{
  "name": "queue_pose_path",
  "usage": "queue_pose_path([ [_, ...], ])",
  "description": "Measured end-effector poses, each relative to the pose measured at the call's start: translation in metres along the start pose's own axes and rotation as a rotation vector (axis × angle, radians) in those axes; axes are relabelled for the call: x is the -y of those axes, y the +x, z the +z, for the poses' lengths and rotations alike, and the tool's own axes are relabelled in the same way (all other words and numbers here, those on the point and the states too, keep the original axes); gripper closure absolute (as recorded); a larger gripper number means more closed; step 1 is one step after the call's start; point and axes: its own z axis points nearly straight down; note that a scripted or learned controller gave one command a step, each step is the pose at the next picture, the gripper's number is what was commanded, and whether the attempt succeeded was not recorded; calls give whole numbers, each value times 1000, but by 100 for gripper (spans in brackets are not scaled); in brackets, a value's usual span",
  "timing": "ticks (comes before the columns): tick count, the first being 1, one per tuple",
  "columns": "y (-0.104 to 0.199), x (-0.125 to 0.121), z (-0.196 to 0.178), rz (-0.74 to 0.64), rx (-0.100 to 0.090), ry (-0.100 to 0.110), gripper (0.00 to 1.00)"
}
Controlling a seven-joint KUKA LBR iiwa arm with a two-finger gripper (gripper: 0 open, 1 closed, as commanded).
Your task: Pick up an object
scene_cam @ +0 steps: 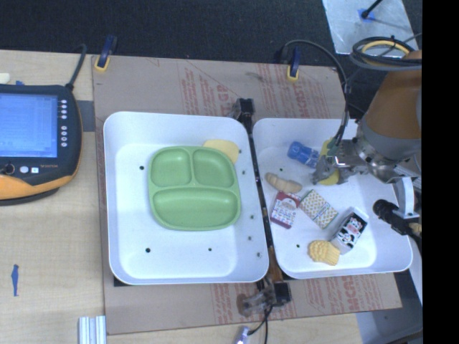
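My gripper hangs low over the back of the right bin, at the end of the grey arm with the orange band. It sits just right of a blue object and right over a small yellow object, part of which it hides. In front of it lie a tan bread-like piece, a red and white packet, a checkered packet, a black and white carton and a yellow waffle-like piece.
The left bin holds a green divided plate with a pale yellow object at its back right corner. A tablet-like pendant lies at the far left of the bench. Cables run behind the right bin.
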Motion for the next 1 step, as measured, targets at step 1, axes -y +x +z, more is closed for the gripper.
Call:
queue_pose_path([
  [1, 59, -6, -41, 4, -1, 0, 100],
])
